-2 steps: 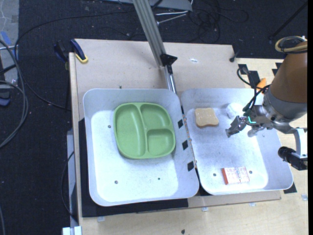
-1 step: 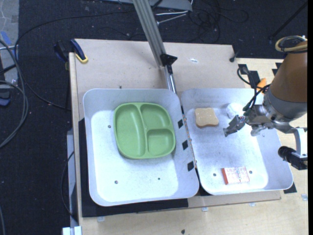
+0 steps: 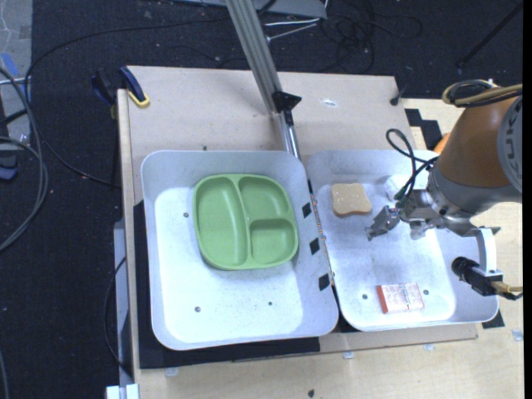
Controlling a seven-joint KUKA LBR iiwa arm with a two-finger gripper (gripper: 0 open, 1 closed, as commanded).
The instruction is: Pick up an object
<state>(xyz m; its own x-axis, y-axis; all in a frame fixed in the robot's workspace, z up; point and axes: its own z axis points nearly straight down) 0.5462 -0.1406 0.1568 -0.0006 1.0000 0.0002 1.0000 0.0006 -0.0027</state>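
Observation:
A tan bread slice (image 3: 351, 199) lies in the right bin (image 3: 440, 264) near its far left corner. A small red and white box (image 3: 401, 297) lies flat near that bin's front edge. My gripper (image 3: 398, 227) hangs over the middle of the right bin, to the right of the bread and behind the box. It is open, with bare bin floor showing between its fingers and nothing held.
A green divided plate (image 3: 246, 221) sits in the left bin (image 3: 174, 306). A metal pole (image 3: 258, 44) slants in from the top to the ridge between the bins. The arm's grey and orange wrist (image 3: 478, 160) covers the right bin's far right corner.

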